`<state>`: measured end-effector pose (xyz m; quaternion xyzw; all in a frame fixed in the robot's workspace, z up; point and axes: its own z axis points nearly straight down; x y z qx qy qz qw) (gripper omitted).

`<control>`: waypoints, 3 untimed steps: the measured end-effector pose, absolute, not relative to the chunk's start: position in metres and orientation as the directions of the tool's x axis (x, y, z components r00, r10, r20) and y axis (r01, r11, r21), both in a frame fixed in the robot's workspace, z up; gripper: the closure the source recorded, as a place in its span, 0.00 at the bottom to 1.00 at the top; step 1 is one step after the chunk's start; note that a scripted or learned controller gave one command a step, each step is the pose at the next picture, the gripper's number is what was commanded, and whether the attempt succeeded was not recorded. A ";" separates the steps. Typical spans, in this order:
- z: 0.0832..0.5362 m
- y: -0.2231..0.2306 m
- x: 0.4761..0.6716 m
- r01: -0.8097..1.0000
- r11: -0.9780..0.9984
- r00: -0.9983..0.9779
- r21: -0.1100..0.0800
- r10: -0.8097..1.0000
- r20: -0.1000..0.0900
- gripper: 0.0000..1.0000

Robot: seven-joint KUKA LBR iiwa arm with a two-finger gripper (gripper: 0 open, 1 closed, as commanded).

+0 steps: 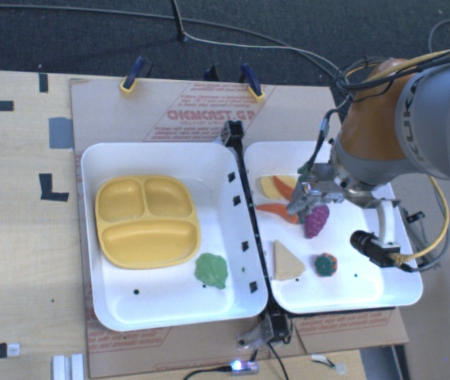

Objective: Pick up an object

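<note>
Lettering "CHEMCAST G.P." reads red on the cardboard sheet (pixel 201 117). We see the gripper (pixel 310 203) over the right bin (pixel 391 295), just beside the purple grapes (pixel 316 221); whether it grasps them we cannot tell. Orange carrot (pixel 272 210) partly hidden.

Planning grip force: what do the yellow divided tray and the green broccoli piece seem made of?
Yellow divided tray: likely moulded plastic, smooth, with a soft sheen and rounded compartment edges. Green broccoli piece: probably toy plastic or rubber, matte and bumpy; the view leaves which open.

Tray (pixel 147 220) and broccoli (pixel 211 270) in left bin (pixel 98 172); grapes (pixel 316 221), strawberry (pixel 326 264) in right bin (pixel 391 291).
</note>
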<state>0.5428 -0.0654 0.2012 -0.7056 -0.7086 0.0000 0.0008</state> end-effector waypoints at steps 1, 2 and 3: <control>0.207 -0.005 0.553 1.000 0.006 -0.006 0.000 1.000 0.001 1.00; 0.220 0.050 0.546 1.000 0.006 -0.006 0.000 1.000 0.001 1.00; 0.215 0.098 0.549 1.000 0.005 -0.005 -0.001 1.000 0.001 1.00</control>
